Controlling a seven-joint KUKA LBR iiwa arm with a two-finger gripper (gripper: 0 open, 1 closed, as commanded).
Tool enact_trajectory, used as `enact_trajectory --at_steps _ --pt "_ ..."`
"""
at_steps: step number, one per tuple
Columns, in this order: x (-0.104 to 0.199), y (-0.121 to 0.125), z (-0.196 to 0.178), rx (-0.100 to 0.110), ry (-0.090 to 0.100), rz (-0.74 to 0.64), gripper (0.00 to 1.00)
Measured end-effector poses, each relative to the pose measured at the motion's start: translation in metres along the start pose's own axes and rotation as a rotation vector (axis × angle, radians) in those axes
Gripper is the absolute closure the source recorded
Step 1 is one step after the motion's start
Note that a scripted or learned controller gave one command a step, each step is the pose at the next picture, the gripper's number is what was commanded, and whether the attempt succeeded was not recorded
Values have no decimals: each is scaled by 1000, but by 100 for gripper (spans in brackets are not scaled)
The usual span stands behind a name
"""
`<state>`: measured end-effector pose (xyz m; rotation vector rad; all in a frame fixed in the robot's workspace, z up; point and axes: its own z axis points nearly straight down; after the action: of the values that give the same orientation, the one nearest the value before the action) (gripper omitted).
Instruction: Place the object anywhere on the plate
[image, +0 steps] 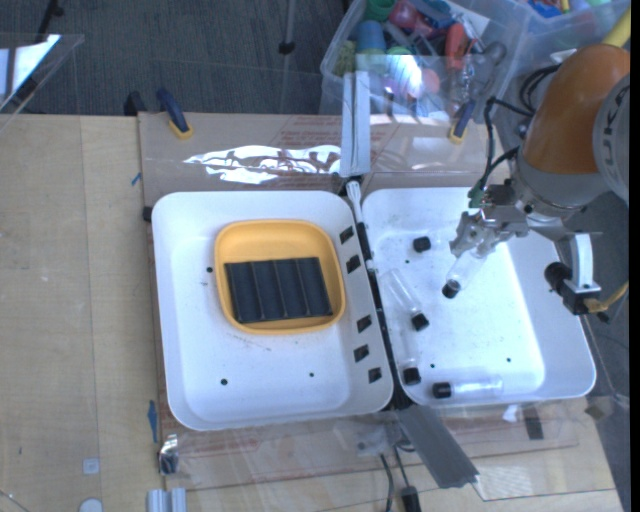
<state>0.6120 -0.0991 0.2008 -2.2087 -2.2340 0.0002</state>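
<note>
Over right bin | gripper grips clear tube | no legible writing

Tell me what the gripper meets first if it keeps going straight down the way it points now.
Most likely the clear tube with a black cap right under the gripper, then the right bin's white floor. Depth is hard to judge, so contact may already exist.

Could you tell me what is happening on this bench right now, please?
The robot arm reaches in from the right, with its gripper over the right bin. A clear tube with a dark cap hangs slanted just below it. In the left bin, the yellow plate already carries a dark ribbed block. More clear tubes lie in the right bin.
</note>
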Motion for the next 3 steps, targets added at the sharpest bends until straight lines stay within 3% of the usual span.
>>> enact_trajectory --at_steps 1,2,3 --pt "0 24 -13 -4 -2 -207 100" --pt "7 48 -19 -6 -2 -511 100" --pt "-32 56 -90 -8 -5 -753 100"
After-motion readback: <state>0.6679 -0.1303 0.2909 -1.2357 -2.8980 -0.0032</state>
